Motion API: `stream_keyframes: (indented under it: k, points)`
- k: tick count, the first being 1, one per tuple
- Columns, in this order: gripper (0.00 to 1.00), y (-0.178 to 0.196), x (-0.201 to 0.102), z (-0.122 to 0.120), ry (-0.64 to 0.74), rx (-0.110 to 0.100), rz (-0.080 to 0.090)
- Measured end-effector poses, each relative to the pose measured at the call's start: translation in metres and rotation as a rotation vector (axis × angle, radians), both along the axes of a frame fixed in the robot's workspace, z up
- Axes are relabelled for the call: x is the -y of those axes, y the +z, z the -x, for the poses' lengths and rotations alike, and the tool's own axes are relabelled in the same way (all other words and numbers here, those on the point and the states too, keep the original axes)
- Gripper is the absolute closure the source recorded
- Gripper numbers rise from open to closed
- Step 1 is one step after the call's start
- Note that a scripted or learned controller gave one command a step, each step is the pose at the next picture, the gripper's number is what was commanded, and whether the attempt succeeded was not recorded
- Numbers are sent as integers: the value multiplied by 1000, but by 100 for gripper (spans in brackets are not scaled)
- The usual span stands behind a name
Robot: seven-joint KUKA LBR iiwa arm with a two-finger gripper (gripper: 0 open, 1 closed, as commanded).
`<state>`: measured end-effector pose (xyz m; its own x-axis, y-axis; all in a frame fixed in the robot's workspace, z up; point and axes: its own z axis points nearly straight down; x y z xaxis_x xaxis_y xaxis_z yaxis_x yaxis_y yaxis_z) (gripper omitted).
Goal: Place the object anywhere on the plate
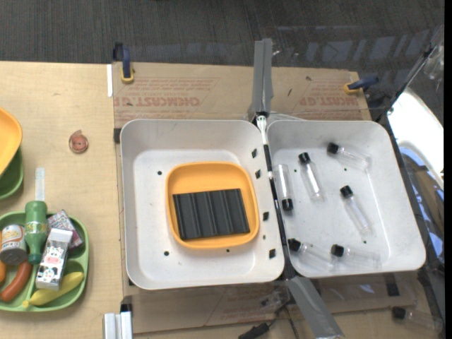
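An orange plate (212,172) with rounded corners lies in the middle of the left bin (141,189). A black ridged rectangular block (212,213) rests flat on the plate, inside its rim. In the right bin (395,210) lie several clear tubes with black caps. One such tube (308,175) is near the middle and another tube (283,186) lies along the left wall. A third tube (355,208) sits further right, and others lie along the front wall.
A green tray (78,277) of toy food and bottles sits on the wooden table at far left, below a yellow bowl (7,143). A small pink disc (78,143) lies near them. A metal bar (263,76) rises between the bins at the back.
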<state>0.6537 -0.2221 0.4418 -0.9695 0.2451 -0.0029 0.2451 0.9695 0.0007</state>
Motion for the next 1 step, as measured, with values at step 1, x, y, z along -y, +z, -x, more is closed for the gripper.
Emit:
stream_keyframes:
  k: [1]
  points:
    - [100,0,0,0,66,1,1]
